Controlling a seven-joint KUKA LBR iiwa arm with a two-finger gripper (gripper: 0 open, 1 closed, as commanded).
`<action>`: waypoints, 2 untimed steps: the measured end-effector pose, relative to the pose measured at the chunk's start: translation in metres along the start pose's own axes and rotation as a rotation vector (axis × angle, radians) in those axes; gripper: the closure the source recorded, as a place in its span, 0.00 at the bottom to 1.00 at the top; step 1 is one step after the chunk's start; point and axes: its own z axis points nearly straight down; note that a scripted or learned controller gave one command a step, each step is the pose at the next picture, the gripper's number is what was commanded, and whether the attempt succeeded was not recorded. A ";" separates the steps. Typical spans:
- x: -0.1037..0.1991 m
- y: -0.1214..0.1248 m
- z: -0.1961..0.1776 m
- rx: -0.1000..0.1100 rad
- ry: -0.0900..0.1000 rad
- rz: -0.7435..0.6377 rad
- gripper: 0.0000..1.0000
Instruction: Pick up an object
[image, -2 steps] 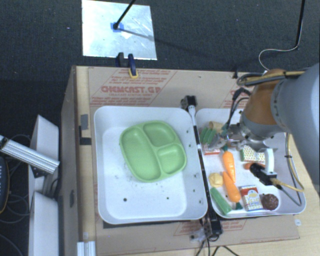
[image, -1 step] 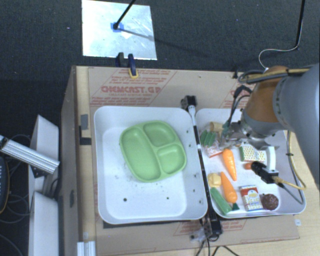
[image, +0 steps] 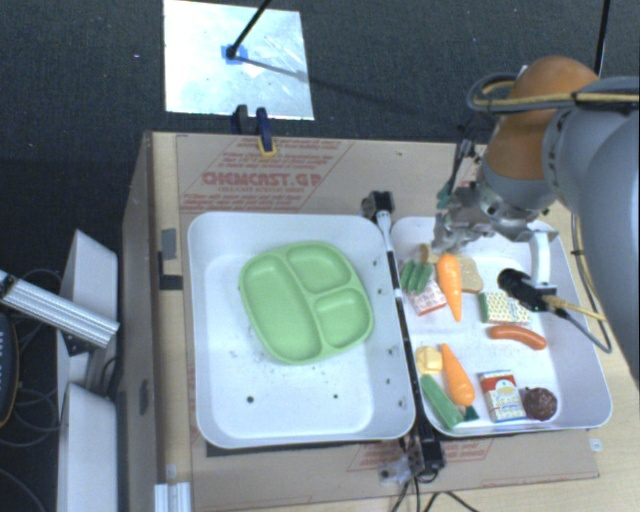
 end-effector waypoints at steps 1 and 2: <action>-0.001 -0.001 0.001 0.003 -0.001 0.001 0.00; -0.041 0.034 0.100 -0.001 -0.002 0.002 0.00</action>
